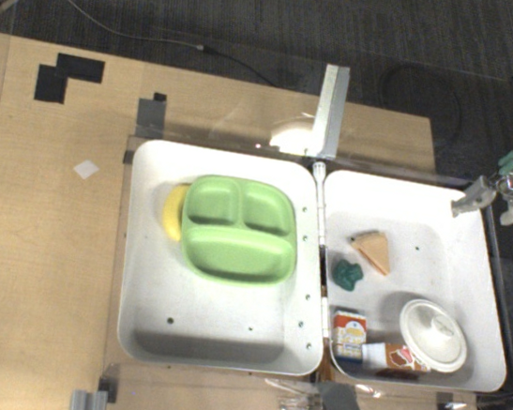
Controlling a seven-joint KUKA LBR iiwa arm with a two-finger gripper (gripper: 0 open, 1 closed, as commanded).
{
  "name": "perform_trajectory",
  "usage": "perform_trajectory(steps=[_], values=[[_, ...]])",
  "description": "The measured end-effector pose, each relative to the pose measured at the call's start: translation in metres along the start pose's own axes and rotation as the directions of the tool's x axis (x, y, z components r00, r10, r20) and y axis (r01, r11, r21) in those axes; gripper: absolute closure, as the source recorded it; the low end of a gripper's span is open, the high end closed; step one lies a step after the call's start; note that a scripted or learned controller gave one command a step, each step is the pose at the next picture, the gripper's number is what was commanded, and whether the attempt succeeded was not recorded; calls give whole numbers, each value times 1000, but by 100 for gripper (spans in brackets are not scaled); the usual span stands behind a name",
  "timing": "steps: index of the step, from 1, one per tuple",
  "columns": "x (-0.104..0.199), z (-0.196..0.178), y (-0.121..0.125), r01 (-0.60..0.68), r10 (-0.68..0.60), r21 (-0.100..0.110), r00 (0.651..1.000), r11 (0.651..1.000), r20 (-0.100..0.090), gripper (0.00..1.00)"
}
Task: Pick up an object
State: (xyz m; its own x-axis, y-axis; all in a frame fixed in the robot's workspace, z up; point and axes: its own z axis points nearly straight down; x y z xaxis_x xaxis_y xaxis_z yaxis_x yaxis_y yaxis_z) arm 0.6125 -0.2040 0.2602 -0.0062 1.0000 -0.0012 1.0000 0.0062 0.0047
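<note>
Item: small carton [348,335], right bin's [477,249] near edge. Gripper [503,191] hung at far-right corner; carton lay diagonally near-left. Jaw state: indeterminable.

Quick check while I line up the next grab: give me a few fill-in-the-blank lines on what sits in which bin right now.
1. The green divided tray lies in the ____ bin.
2. A yellow object peeks out from the tray's ____ edge.
3. The white bowl sits in the ____ bin.
4. The tan wedge lies just above a small ____ object.

Missing words: left; left; right; green
</note>
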Motion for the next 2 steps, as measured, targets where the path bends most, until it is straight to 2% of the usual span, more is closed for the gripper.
perform_trajectory(steps=[1, 2], values=[[21, 148, -57, -147, 147, 3, 989, 989, -1, 0], [64, 146, -4, 157, -157, -2, 988, 988, 0, 0]])
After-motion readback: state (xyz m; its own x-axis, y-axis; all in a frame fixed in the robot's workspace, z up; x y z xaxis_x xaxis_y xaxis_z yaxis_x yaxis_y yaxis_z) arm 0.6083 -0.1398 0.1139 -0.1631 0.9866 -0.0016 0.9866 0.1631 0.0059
